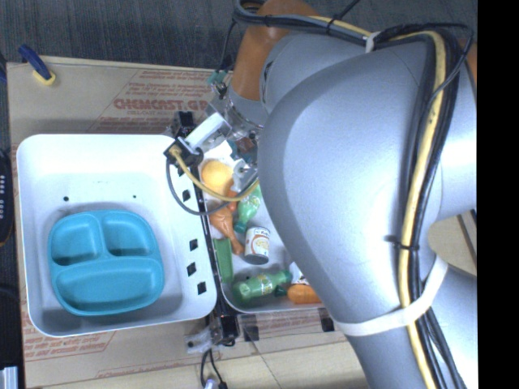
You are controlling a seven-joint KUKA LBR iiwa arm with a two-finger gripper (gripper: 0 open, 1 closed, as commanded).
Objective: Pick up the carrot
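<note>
Left bin [32,217]: seen at the left of the frame; a blue divided tray [105,262] is lying in its lower part, the rest being bare white floor.

Right bin [217,286]: placed just beside the left one at frame centre, and largely covered by the grey arm [357,177].

Clutter in the right bin: a yellow round fruit [216,177], a small can [258,244] and a green bottle [261,285] are crowded down its visible strip.

Gripper [229,148]: seen at upper centre, low over the top end of the right bin, just above the yellow fruit. How far it is open cannot be told, and nothing can be made out in its hold.

Carrot [304,295]: taken to be the orange piece at lower centre, just right of the green bottle and partly hidden under the arm; its long axis is laid roughly across the frame.

Deciding relation: the carrot is placed well below the gripper and slightly to its right, at the bin's opposite end, so a move down the frame is judged necessary.
</note>
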